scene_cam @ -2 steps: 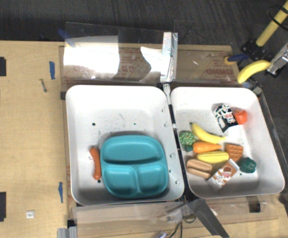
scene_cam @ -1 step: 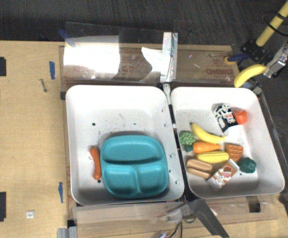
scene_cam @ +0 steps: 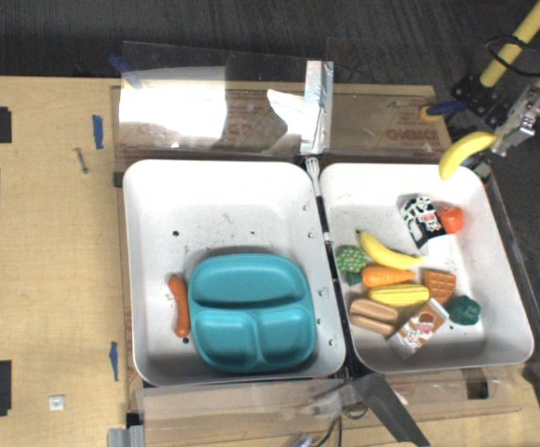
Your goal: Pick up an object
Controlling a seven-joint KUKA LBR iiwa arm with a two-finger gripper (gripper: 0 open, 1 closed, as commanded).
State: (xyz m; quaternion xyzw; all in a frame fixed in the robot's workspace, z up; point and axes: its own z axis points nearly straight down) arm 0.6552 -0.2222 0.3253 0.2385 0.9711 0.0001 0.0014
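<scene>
Nearest us, a teal tray (scene_cam: 249, 312) fills the left bin (scene_cam: 149, 194). Top right, the claw (scene_cam: 503, 142) grips a yellow banana (scene_cam: 464, 153) above the right bin's (scene_cam: 512, 333) corner; we judge lifting straight, slowly, best.

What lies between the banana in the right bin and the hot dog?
In the camera view, a carrot and a corn cob lie between the banana and the hot dog, carrot nearer the banana.
</scene>
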